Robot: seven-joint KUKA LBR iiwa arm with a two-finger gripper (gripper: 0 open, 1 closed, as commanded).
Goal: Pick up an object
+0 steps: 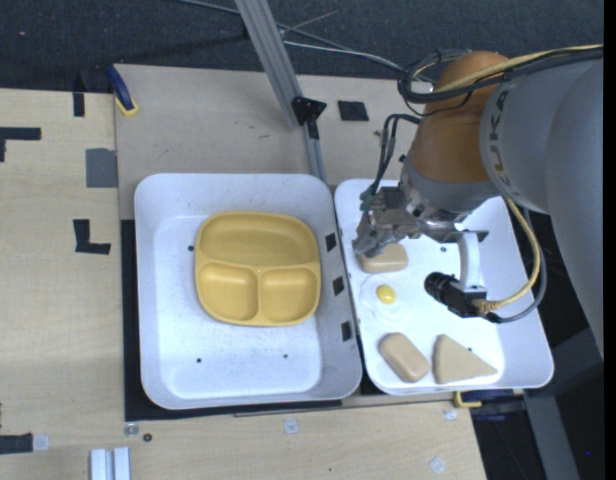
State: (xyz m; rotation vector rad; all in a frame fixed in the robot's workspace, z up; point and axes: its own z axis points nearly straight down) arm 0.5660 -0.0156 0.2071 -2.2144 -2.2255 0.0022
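Observation:
My gripper point(374, 240) is low in the right bin point(518, 268), near its left wall. Its tip is at the top edge of a small tan block point(388, 260) lying on the bin floor, and I cannot tell whether it touches the block. A toy fried egg point(386, 295) lies just in front of the block. Further forward, a tan bread roll point(403, 356) and a tan wedge point(460, 360) lie side by side. The arm's orange and grey wrist point(458, 128) hides the back of this bin.
The left bin point(158, 268) holds a yellow divided plate point(258, 268). A black connector and yellow cable point(458, 294) hang from the wrist over the middle of the right bin. A slanted metal pole point(278, 58) rises behind the bins.

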